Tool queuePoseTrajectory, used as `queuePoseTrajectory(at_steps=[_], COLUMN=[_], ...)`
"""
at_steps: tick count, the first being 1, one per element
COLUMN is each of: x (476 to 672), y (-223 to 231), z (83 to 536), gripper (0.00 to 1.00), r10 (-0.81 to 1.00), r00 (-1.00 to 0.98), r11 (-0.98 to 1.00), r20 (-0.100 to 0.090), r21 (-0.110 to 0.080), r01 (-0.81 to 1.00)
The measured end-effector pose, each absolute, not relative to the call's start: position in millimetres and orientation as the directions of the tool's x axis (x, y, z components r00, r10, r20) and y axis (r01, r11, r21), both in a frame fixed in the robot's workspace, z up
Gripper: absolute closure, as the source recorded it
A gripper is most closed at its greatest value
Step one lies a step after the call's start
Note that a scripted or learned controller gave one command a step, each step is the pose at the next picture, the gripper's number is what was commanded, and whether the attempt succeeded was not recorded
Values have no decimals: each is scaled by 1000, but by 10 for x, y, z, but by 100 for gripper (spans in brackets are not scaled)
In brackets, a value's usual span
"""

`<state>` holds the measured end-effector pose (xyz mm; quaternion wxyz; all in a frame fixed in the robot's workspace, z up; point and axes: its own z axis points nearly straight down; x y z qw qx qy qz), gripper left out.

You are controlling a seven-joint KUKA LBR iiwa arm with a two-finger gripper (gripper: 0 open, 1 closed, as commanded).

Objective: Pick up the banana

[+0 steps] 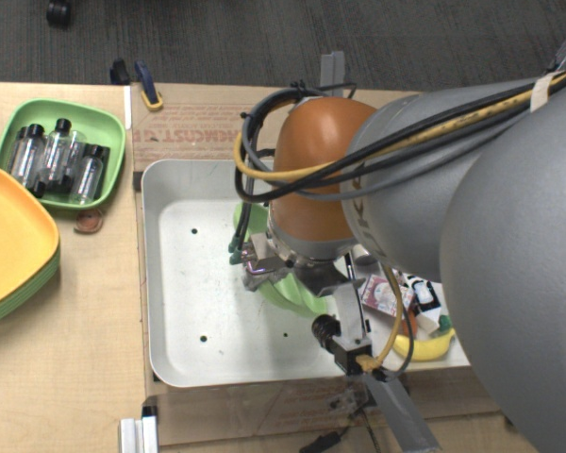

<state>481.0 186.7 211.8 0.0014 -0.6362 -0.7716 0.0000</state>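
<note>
Though partly hidden, banana [432,345] looks yellow, apparently green-tipped.

One fixed camera above the bench [75,376], looking down at a slant, close in, arm [472,206] entering from the right edge

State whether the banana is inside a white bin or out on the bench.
Inside. The banana lies at the lower right of the white bin, largely hidden beneath the arm, beside some small packets.
</note>
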Motion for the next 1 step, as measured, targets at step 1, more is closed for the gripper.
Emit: queuePoseTrajectory(at_steps=[1], x=[4770], y=[1573], z=[2402], gripper=[100], r10=[990], r00=[-143], r11=[143], r20=[2], r21=[-3], r01=[990])
